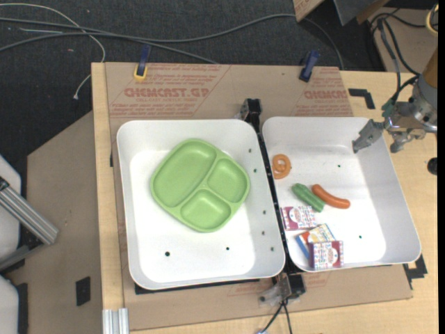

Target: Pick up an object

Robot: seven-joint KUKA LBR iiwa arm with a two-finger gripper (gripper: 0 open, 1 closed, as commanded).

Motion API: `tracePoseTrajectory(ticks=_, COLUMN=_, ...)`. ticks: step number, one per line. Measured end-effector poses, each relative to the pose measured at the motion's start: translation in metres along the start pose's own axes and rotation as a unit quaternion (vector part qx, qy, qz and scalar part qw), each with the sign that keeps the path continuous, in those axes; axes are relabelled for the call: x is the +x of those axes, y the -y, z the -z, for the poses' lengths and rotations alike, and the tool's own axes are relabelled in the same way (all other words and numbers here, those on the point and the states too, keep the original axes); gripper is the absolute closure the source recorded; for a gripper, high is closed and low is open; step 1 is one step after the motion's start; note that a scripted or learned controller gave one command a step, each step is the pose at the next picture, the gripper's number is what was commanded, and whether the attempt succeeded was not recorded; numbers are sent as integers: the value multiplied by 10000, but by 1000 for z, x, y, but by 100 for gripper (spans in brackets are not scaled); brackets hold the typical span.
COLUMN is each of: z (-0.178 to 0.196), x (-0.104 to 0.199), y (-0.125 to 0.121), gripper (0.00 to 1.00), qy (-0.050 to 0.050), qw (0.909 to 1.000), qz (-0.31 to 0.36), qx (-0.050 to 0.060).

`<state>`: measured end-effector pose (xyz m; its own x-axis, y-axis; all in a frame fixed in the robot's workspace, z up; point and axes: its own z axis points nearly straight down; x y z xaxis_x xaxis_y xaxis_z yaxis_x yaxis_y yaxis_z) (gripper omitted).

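The right bin (389,186) holds several small items: an orange ring (281,165), a green pickle-shaped piece (306,195), an orange sausage-shaped piece (331,197), and two small pink-and-white cartons (301,218) (325,253) with a blue piece (304,242) between them. My gripper (382,139) hangs over the bin's far right corner, well away from the items. Its fingers (365,137) are spread open with nothing between them.
A green divided plate (200,184) lies in the left bin (139,242). Both bins sit on a cardboard sheet (208,89) held by clamps at the far edge. Cables run across the dark floor behind.
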<state>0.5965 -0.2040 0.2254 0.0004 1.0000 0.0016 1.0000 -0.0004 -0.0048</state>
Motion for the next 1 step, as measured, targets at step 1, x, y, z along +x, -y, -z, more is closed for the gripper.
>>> tracePoseTrajectory(ticks=1, z=2, x=0, y=-1, gripper=0, qy=5, qw=10000, qz=4, qx=-21)
